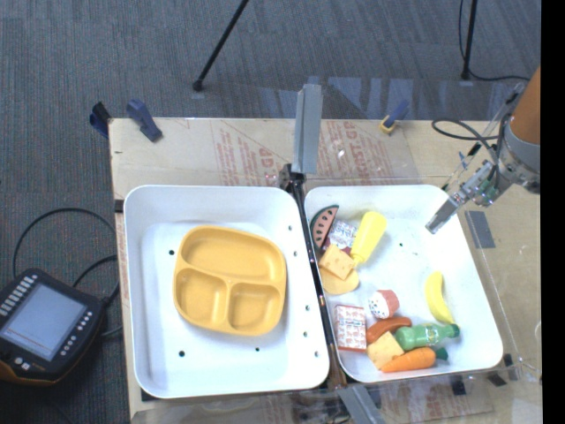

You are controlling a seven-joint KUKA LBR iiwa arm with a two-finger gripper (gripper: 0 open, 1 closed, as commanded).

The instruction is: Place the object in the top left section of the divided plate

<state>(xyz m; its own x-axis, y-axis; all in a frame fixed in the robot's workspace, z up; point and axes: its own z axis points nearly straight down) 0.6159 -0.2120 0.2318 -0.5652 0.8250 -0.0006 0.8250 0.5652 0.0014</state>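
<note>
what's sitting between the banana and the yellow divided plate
In the camera view, between the banana and the divided plate lie a small red-and-white can and the bins' adjoining rims.

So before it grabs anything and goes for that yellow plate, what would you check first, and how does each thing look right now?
1. Divided plate lies flat in the left bin: ok.
2. Its large far section has nothing in it: ok.
3. Something to pick sits in the right bin, such as the banana or carrot: ok.
4. Pincer holds nothing: ok; it hangs over the right bin's far right part.
5. Pincer open wide enough for a grasp: cannot tell.
6. Easy pick available: the banana lies apart from the crowded pile: ok.
</note>
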